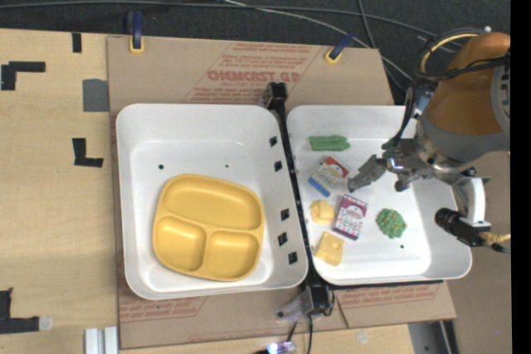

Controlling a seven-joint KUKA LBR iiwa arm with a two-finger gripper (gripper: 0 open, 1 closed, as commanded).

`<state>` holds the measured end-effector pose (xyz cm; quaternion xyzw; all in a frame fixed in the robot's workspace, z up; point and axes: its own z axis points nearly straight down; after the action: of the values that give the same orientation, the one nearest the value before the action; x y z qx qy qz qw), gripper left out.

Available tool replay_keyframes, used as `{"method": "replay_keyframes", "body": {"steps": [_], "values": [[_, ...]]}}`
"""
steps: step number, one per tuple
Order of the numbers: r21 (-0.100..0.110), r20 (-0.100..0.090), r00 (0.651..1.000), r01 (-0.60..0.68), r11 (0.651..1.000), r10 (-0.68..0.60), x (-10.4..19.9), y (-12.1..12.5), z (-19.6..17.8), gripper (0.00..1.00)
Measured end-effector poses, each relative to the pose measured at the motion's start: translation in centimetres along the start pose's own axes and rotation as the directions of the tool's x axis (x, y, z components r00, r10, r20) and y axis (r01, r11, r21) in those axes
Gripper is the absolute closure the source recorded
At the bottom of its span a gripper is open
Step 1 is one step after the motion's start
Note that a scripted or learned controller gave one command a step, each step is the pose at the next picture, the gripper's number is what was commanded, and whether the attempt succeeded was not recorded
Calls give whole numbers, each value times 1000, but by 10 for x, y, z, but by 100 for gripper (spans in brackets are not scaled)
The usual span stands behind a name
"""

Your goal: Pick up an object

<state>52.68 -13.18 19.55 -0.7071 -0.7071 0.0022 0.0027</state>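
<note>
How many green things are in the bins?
2, both in the right bin: a flat green piece near the back and a bumpy green one nearer the front. The arm may hide more.

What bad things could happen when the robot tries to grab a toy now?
The toys lie crowded in the right bin. The purple box sits close to the yellow pieces, so the gripper might bump or push one while reaching for another. It hangs between the red and blue packet and the green broccoli, over no toy, so it could come down on bare floor and grab nothing.
</note>
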Motion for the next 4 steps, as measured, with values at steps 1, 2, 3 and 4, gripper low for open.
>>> {"method": "replay_keyframes", "body": {"steps": [1, 2, 3, 4], "values": [[1, 0, 1000, 0, 1000, 0, -4, -4, 63, 0], [-8, -1, 1000, 0, 1000, 0, -4, -2, 109, 0], [-12, 3, 1000, 1, 1000, -1, -4, -2, 99, 100], [-11, 2, 1000, 2, 1000, -2, -3, 9, 49, 100]]}}
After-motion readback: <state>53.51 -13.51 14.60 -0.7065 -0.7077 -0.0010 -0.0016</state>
